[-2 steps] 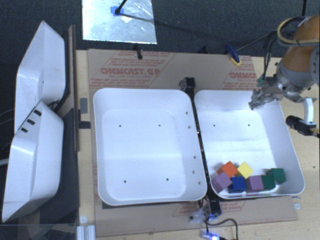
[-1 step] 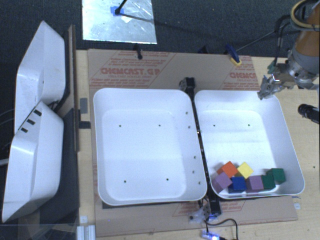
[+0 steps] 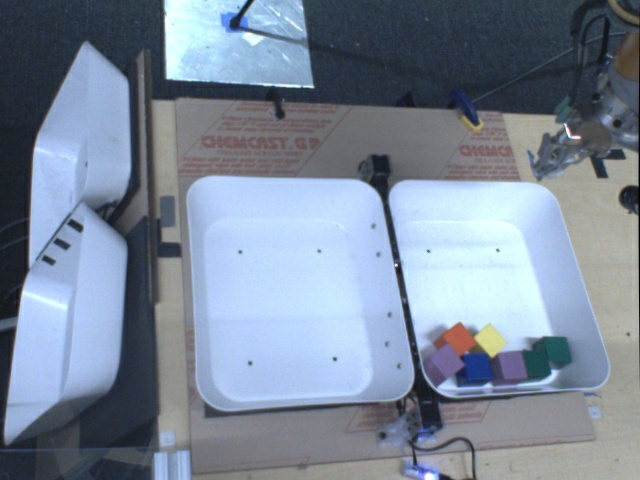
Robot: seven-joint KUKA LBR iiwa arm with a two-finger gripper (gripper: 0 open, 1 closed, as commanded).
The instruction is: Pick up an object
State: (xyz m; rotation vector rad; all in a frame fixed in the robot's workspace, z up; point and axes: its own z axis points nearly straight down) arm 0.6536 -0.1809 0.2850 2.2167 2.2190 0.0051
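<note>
The gripper (image 3: 556,155) hangs beyond the right bin's (image 3: 560,218) far right corner, fingers possibly empty; their spread is unclear. Colored blocks (image 3: 497,356) cluster along the bin's near edge.

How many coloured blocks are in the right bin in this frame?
6, clustered at the near edge of the right bin: orange block, yellow block, left purple block, blue block, right purple block, green block. More may hide beneath.
</note>
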